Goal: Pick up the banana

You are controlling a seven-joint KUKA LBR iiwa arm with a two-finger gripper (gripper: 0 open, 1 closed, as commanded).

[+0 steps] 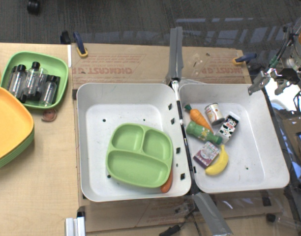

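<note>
The yellow banana point(218, 163) lies in the right bin point(268, 166), near the front of a cluster of items, with its left side touching a pink packet point(206, 154). My gripper point(269, 77) hangs at the far right, over the right bin's back right corner, well away from the banana and higher up. Nothing shows in its grasp.
Behind the banana lie a green bottle point(202, 132), a carrot point(198, 117), a small can point(213, 113) and a black-and-white carton point(229, 128). The left bin point(91, 132) holds a green divided plate point(139, 155). Orange plates point(8, 127) and a green tray of bottles point(35, 80) sit far left.
</note>
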